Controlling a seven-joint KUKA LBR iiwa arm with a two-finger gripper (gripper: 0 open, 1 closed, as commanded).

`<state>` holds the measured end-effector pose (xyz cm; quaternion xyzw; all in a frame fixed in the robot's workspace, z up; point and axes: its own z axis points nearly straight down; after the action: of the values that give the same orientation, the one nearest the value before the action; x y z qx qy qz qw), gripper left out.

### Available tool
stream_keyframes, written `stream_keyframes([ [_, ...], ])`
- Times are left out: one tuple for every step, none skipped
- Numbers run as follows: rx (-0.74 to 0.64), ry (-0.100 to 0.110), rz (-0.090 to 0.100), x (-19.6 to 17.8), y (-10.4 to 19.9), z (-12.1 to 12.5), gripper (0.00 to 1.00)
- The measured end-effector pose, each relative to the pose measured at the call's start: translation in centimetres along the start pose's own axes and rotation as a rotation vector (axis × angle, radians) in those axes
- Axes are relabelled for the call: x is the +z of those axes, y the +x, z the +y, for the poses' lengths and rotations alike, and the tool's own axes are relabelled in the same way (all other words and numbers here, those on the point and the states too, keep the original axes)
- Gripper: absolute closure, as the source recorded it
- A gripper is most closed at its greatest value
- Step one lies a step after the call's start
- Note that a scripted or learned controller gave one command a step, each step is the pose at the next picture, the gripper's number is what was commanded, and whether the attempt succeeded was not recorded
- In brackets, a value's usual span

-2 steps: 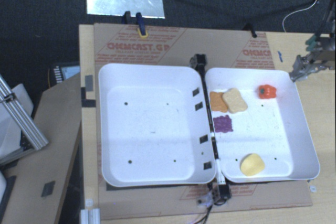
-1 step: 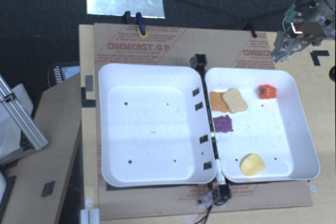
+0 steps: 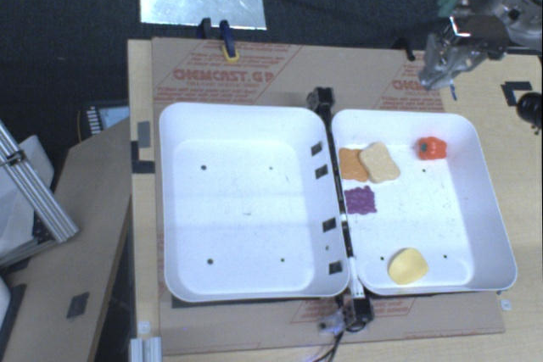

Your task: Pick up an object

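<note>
Your likeliest pick, the small orange-red object [image 3: 432,148], sits alone near the far wall of the right bin [image 3: 492,208], apparently light and rounded, best pinched across its middle. Toward the divider lie a tan slice [image 3: 379,162] overlapping an orange piece [image 3: 352,165], a purple clump [image 3: 360,200] and a yellow lump [image 3: 408,265]. The gripper [image 3: 434,74] hovers beyond the bin; its state you cannot tell.
</note>
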<state>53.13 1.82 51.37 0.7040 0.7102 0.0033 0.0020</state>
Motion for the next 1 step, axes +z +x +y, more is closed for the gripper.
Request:
stream_keyframes([
  [-0.003, 0.003, 0.001, -1.96, 7.82, 1.66, 1.0],
])
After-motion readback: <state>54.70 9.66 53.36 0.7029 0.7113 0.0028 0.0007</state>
